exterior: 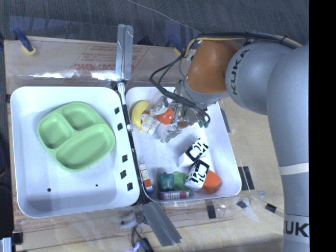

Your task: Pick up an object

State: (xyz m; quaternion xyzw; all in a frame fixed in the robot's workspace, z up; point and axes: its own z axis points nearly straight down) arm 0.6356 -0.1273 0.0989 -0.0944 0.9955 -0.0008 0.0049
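Two shallow white plastic bins sit side by side on the desk [247,135], and I'll take the right-hand bin [227,140] as my landmark. To its left, the other bin [26,156] holds a pale green divided plate [76,135] lying flat, well apart from the action. The grey arm with its orange band [210,70] leans in over the landmark bin's far end, and its pincer [176,121] hangs down among the clutter there. I'd guess it is placed so because the program has picked a target in that far cluster.

The likely target is a small reddish-orange rounded piece [166,116], sitting just under the pincer in the bin's far-left part. It looks smooth and toy-like, partly hidden by metal. Just beside it, towards the bin's left wall, lie a yellow banana-shaped toy [138,113] and a small white printed carton [150,124]. Whether the pincer is spread or closed I cannot tell; the wrist and cables cover it, and nothing shows clearly between its tips.

At the bin's near end, well apart from the pincer, sit two black-and-white patterned blocks [197,161], an orange ball-like thing [212,181], a dark green lump [167,181] and a slim dark-red tube [173,195] along the near wall.
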